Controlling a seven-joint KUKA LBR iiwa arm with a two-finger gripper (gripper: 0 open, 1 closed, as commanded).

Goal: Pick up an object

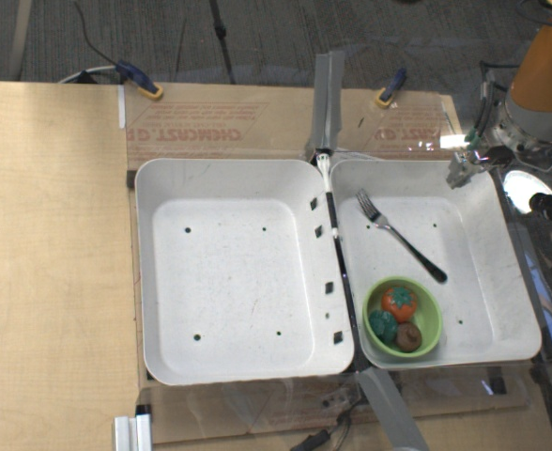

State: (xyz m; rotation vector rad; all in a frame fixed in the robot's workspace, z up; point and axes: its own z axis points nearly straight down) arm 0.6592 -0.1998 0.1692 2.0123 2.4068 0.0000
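- Nearest the camera, a green bowl [404, 319] sat in the near left corner of the right bin [487, 280], close against the divider between the two bins.
- Inside the bowl lay three small items touching one another — an orange tomato-like toy [399, 300] with a green top, a teal piece [383, 324] and a brown round piece [408, 337].
- Just beyond the bowl, a fork [400, 236] with a dark handle lay flat on the right bin's floor, slanted, its metal tines pointing toward the far left corner and its handle end near the bowl's rim.
- The left bin [234, 271] sat beside it, the two rims touching along the middle.
- Farther back, brown cardboard with red print [196, 125] lay under the bins, held by two blue and yellow clamps [140, 80].
- At the far right, the arm [542, 73] with its orange band hung over the right bin's far corner — the gripper [464, 169] sat above the rim, well apart from fork and bowl; how its fingers stood I could not tell.
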